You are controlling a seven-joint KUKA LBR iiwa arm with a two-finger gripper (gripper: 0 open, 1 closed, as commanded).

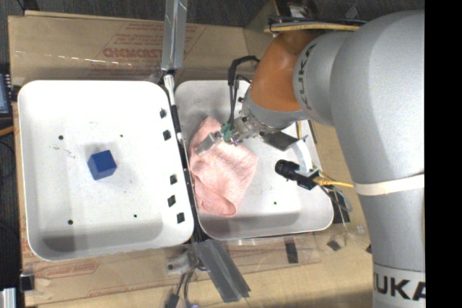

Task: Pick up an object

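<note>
Pink cloth (pixel 224 173) lies crumpled in the right bin (pixel 285 216), on the left half of its floor, close to the wall it shares with the left bin (pixel 94 220). The cloth runs from about the bin's middle down toward its near edge, with its lower end folded into a rounded lump.

From the fixed camera above, the gripper (pixel 215 139) sits at the cloth's upper end, right over the fabric and seemingly touching it. From this slant I cannot tell whether it is open or closed, or whether any cloth is caught in it. The cloth rests flat on the bin floor, none of it lifted.

The arm (pixel 375 97) comes in from the right, its grey bulk covering that side of the view, and its orange band (pixel 278 79) hangs over the far edge of the right bin.

In the left bin a small blue cube (pixel 102 164) sits alone, left of centre, well apart from the gripper. Both bins stand side by side on a brown worktop (pixel 72 40).
</note>
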